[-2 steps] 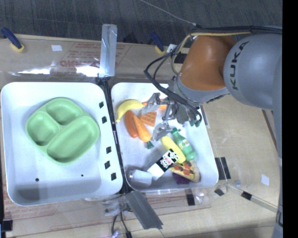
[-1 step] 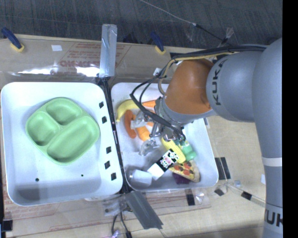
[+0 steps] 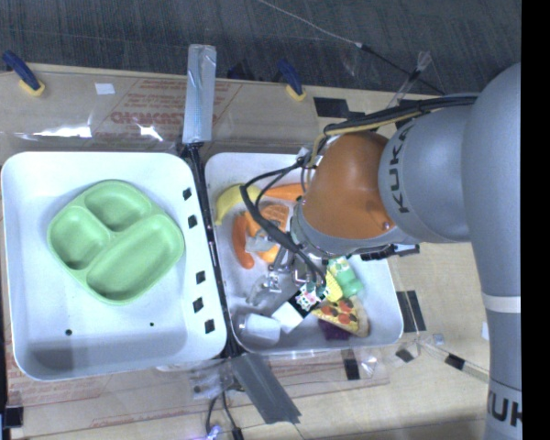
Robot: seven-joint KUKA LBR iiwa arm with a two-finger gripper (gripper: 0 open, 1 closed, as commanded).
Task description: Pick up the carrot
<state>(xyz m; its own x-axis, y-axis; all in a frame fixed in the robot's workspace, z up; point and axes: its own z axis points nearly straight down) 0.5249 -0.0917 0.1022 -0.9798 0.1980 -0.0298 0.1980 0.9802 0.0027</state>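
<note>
The carrot [image 3: 243,241], a slim orange piece, lies on its length at the left side of the right bin [image 3: 222,273], just below a yellow banana [image 3: 225,200]. My gripper [image 3: 273,284] hangs low over the middle of that bin, under the orange wrist band. It sits a little to the right of and below the carrot's lower end. Nothing shows between its tips. The arm hides the bin's upper right part.
The left bin [image 3: 18,273] holds a green divided plate [image 3: 116,239]. In the right bin are another orange item [image 3: 277,213], a pizza slice [image 3: 341,315], a green and yellow toy [image 3: 345,280] and a white block [image 3: 259,326].
</note>
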